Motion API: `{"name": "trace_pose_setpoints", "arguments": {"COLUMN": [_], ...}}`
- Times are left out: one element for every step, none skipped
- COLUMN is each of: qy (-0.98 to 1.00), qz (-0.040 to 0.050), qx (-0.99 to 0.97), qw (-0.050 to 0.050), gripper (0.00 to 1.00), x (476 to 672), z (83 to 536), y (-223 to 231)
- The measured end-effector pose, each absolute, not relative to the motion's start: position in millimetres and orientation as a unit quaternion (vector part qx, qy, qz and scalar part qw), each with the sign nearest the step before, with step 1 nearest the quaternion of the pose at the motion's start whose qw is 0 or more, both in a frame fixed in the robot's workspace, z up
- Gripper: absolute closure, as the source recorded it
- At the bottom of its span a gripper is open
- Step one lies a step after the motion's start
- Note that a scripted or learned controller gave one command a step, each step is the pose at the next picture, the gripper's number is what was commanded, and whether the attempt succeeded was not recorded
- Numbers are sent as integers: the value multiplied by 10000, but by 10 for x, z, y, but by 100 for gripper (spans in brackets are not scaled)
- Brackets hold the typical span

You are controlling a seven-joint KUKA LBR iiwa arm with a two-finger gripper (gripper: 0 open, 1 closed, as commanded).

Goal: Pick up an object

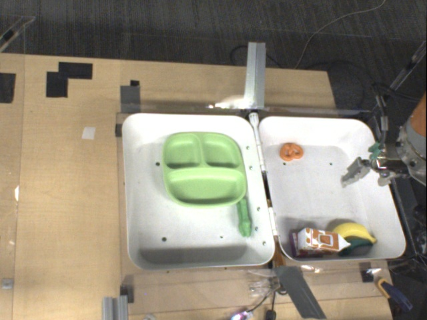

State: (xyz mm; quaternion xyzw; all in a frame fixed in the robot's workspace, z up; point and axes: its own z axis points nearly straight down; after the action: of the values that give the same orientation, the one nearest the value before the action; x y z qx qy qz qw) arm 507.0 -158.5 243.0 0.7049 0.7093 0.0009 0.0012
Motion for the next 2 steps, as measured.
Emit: {"name": "trace_pose_setpoints", "arguments": {"qy": [7344, 7725], "qz": [7, 16], "qx": [6788, 6350], "qw": [6, 18], "gripper": [0, 0], "x": [5636, 6232], "z": [1490, 1429], "y": [-1372, -867]}}
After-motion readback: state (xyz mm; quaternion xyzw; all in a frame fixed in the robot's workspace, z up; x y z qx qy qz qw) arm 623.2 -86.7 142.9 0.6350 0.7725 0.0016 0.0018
